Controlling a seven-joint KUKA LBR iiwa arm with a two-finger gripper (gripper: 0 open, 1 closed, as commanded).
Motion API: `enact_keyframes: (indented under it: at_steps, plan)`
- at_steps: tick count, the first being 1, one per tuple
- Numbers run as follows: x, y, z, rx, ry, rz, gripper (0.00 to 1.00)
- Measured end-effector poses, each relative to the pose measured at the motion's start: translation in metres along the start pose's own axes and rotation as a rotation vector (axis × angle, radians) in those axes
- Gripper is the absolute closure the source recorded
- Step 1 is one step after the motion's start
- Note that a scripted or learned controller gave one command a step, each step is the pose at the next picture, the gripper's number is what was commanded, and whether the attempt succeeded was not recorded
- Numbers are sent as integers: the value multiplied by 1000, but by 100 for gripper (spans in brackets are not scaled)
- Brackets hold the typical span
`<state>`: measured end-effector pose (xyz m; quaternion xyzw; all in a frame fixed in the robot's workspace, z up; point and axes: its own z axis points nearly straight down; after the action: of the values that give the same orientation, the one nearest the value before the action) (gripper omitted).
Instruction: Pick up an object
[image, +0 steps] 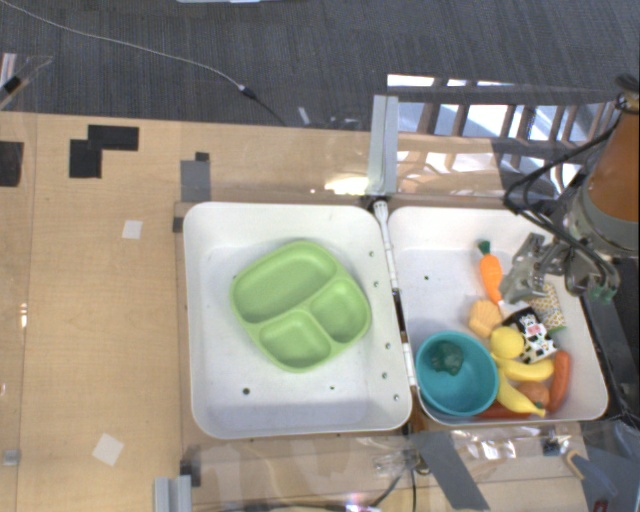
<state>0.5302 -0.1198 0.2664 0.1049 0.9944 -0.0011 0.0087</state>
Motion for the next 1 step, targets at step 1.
enact_keyframes:
  at_steps: [1]
  plan:
    - [45, -19, 160, -1, 25, 57, 100]
